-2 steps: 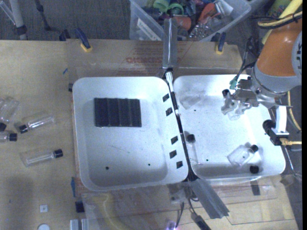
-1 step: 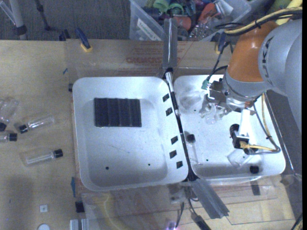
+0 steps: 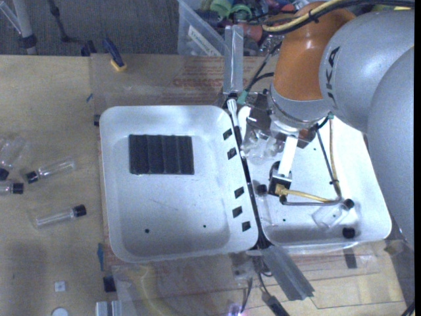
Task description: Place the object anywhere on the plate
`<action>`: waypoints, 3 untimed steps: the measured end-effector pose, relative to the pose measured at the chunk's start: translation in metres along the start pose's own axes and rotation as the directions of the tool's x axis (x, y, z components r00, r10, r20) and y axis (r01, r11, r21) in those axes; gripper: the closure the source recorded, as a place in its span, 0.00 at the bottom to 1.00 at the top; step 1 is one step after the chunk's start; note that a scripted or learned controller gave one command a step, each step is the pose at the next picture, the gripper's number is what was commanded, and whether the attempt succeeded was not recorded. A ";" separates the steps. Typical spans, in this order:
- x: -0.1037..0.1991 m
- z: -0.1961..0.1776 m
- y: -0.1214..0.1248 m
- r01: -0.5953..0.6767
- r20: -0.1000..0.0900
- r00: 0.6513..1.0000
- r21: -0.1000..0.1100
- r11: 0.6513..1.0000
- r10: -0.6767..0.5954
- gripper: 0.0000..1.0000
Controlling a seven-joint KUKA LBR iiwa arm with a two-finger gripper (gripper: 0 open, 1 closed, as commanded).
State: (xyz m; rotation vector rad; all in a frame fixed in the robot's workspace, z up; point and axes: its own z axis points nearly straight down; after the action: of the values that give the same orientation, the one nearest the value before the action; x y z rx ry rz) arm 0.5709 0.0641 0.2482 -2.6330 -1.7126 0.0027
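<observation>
nearest the camera, a grey metal bracket (image 3: 284,276) jutted from the bench (image 3: 46,262) below the seam where the two bins met. to the left, on the bare tan wood, loose vials (image 3: 58,214) of clear plastic with black caps lay scattered, well apart from either bin. the left bin (image 3: 131,203) was shallow, white and smooth with rounded corners, and most of its floor lay open. the black ribbed plate (image 3: 161,155), a flat rectangle, sat in its far half. a row of small black tabs (image 3: 238,193) ran along the shared rim between the bins. in the right bin (image 3: 368,226), a clear vial (image 3: 327,216) lay in the near right corner, with a black cap (image 3: 348,232) just beside it by the wall (whether that cap belonged to a second vial was hard to tell). the arm (image 3: 368,78), smooth grey with an orange band, covered the far half of this bin. the gripper (image 3: 258,147) hung over the bin's left side, close to the shared rim and well apart from the vial; whether it was open or closed could not be made out. beyond the bins stood a clear tote (image 3: 197,18) of colourful things, and a blue clamp (image 3: 117,61) sat on the bench's far part.
</observation>
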 end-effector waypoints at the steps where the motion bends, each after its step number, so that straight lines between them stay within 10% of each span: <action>1: 0.096 -0.028 -0.078 -0.201 0.000 0.980 -0.001 0.980 0.201 1.00; 2: 0.157 0.078 -0.045 -0.334 0.002 0.943 0.001 0.943 0.334 1.00; 3: 0.183 0.118 0.016 0.063 0.002 0.998 0.001 0.998 -0.063 1.00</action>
State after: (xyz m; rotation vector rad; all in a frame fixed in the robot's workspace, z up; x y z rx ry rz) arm 0.6597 0.2247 0.1299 -2.5774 -1.7953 0.0059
